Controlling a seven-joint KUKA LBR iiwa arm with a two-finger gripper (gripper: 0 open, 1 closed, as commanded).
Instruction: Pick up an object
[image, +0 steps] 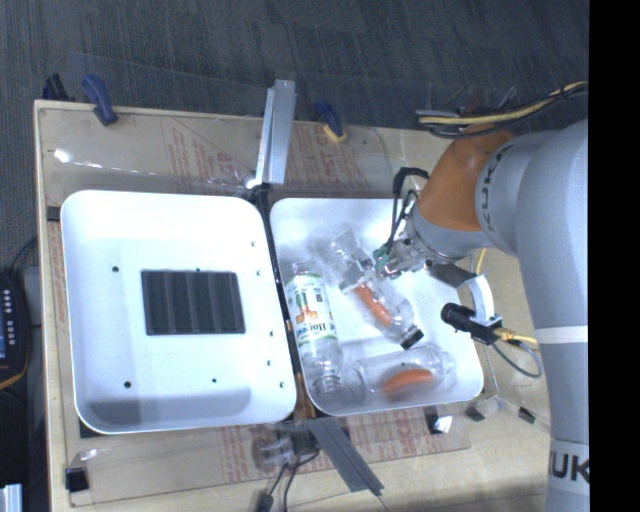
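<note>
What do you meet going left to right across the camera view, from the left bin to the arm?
Left bin with a dark grille in its floor → labelled bottle at the right bin's left side → clear bottle with orange inside → hand → orange band on the arm.

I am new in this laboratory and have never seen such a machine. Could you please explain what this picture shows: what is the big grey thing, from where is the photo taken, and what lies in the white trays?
The big grey shape is a robot arm with an orange band above its wrist. It reaches in from the right. At its end is a gripper, a hand with two fingers. One camera, fixed above the bench, looks down at a slant.

Two shallow white bins sit side by side. The left bin has a dark ribbed panel in its floor. The right bin holds clear plastic bottles: one with a white label, one with orange inside, and another lying along the bottom edge.

The gripper is low among the bottles. Whether it holds one, the picture does not show.
</note>
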